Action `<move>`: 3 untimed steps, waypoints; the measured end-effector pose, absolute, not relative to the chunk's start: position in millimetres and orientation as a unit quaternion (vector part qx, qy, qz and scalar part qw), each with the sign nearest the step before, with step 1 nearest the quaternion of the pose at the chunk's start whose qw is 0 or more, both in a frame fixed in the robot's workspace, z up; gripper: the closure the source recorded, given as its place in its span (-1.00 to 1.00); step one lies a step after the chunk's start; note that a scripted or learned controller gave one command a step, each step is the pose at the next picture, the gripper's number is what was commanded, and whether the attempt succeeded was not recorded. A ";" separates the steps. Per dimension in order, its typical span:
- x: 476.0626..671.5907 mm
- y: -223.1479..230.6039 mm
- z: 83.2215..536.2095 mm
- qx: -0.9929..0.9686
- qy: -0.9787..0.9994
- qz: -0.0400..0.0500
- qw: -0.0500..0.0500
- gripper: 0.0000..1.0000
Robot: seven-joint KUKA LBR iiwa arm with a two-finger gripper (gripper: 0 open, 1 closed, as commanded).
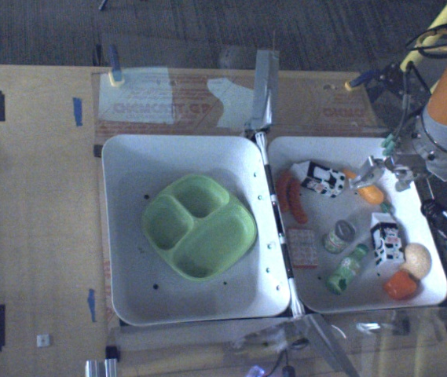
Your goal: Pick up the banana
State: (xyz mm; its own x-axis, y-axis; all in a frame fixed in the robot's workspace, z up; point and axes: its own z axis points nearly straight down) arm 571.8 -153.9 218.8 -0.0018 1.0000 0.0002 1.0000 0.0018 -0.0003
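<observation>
The gripper [386, 170] of the grey arm hangs over the far right part of the right bin [435, 295], its fingers spread apart with nothing between them. Just below the fingertips lies a small yellow-orange piece that may be the banana [370, 193], though the view is too soft to be sure. Along the bin's left edge lie a red sausage [291, 196] and a reddish packet [302, 247]. Two black-and-white cow toys [323, 179] sit in the bin, one near the far edge, the other [387, 242] toward the right. A metal can [339, 235] and green bottle [346, 269] occupy the middle. A green divided plate [199, 226] rests in the left bin [121, 210].
</observation>
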 end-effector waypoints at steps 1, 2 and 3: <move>544.5 -103.3 91.8 -0.808 -0.589 0.000 0.000 -1.00; 584.2 -100.1 214.9 -0.860 -0.510 0.000 0.000 -1.00; 598.4 -80.7 214.6 -0.858 -0.513 0.000 -0.001 -1.00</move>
